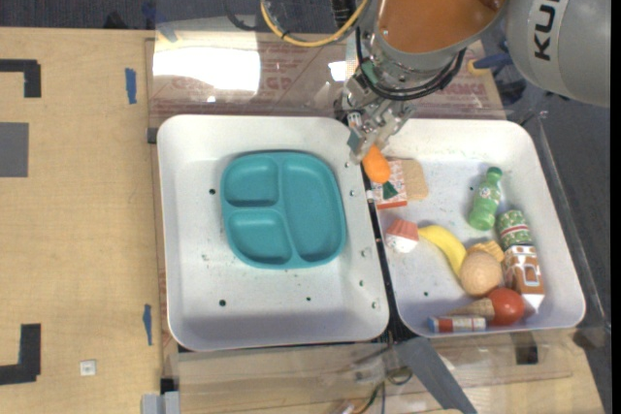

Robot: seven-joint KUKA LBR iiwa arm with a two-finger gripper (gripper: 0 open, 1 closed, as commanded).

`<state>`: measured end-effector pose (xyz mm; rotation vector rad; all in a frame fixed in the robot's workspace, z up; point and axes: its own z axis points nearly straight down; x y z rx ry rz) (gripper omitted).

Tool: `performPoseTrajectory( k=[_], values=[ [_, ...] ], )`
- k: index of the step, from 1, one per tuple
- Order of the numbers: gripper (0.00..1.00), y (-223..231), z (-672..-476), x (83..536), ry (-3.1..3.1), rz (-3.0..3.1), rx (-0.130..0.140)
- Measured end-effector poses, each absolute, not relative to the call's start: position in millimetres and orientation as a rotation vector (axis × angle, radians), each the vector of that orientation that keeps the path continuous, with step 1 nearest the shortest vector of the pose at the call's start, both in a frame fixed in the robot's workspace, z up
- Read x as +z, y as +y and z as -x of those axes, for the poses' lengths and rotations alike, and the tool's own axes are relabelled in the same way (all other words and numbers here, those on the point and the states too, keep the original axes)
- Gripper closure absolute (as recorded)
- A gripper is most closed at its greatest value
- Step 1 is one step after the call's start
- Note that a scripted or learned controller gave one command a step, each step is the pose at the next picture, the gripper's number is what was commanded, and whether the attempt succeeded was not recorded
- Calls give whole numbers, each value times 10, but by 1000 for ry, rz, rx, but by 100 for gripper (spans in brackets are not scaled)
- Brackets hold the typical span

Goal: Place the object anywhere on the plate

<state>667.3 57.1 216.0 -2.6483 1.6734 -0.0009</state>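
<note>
A teal divided plate (284,208) lies in the left bin (184,238) with nothing on it. My gripper (372,143) hangs over the wall between the two bins, just past the plate's upper right corner. A small orange carrot-like object (376,167) hangs from its fingertips, and the fingers are shut on its top end. The orange object is above a red and white carton (391,196) at the right bin's left edge, apart from the plate.
The right bin (553,208) holds a tan slice (411,177), a red and white piece (402,234), a banana (444,245), a green bottle (485,199), a can (514,230), a beige ball (479,273), a tomato (506,305) and a tube (464,324).
</note>
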Motion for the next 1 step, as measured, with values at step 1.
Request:
performPoseTrajectory(
  k=[1],
  values=[
    [0, 555, -6673, 2158, 1677, 2648, 0]
  ],
)
